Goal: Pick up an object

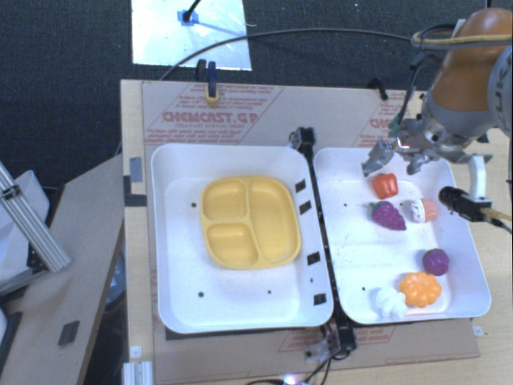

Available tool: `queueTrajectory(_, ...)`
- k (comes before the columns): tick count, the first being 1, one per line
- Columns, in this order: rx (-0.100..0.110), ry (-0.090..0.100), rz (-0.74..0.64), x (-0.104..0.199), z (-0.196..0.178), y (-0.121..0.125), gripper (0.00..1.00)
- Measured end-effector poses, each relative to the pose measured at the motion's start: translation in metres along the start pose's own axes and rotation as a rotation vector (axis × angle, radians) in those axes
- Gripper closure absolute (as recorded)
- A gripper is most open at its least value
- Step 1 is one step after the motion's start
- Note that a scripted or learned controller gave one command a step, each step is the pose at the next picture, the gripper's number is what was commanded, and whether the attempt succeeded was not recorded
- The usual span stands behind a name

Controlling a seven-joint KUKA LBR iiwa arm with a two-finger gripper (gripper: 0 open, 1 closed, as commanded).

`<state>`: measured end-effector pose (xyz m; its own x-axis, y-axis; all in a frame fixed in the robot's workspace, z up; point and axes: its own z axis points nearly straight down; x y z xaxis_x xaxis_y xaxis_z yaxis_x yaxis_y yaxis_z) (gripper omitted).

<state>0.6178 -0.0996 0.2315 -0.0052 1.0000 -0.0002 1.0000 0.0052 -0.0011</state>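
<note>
Nearest the lens: white piece (pixel 390 301) and orange knobbly toy (pixel 421 289) at the right bin's (pixel 353 239) front edge, well away from the fingers. Gripper (pixel 395 161) hangs over the bin's back, fingers spread, pinching nothing. Orange-red toy (pixel 385 185) sits just below and between the fingertips, closest target, long axis roughly upright in view. Purple grape toy (pixel 389 215) and pink-white piece (pixel 422 210) lie just beyond it; small purple ball (pixel 435 261) further. Yellow tray (pixel 247 220) in left bin (pixel 172 239), well apart. My read: straight descent, nothing blocking.
</note>
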Motion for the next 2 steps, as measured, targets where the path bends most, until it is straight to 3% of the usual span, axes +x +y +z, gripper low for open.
queueTrajectory(2,0.001,0.001,0.004,-0.010,0.117,-0.010,0.00)
